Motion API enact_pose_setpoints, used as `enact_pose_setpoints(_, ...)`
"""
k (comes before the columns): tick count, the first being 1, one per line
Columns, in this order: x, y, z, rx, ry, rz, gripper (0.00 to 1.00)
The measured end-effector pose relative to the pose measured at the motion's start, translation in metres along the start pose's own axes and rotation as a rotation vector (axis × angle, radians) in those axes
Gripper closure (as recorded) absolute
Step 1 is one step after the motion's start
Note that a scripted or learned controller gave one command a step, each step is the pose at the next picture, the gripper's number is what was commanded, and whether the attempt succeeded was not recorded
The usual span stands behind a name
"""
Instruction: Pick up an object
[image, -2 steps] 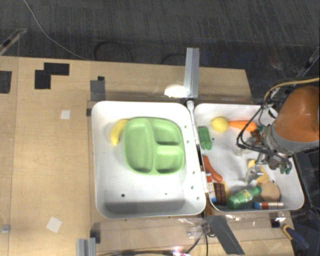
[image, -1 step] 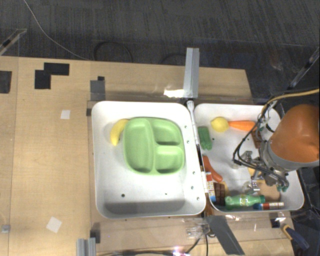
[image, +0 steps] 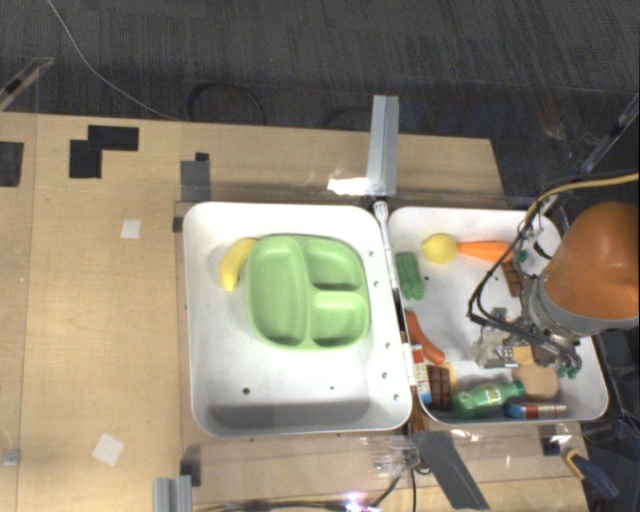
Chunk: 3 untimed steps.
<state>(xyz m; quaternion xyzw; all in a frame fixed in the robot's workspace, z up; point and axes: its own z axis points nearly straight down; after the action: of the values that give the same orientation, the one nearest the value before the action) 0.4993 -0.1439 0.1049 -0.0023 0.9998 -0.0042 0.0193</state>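
My gripper hangs low in the right bin, under the arm's orange band. It sits just above a green bottle lying on its side and beside a tan block. Wrist and cables hide how its jaws stand. Also in this bin are a yellow lemon, an orange carrot, a green oblong piece, a red-orange sausage and a brown bar.
The left bin holds a green divided plate with a banana at its left edge. A metal post stands behind the divide between the bins. Black cables loop around the wrist.
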Motion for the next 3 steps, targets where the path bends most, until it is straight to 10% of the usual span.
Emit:
enact_pose_setpoints(1, -0.03, -0.012, -0.058, -0.01, 0.026, -0.259, 1.0)
enact_pose_setpoints(2, -0.048, -0.063, -0.037, -0.014, 0.027, -0.455, 1.0)
enact_pose_setpoints(3, -0.049, -0.062, -0.037, -0.014, 0.027, -0.456, 0.0)
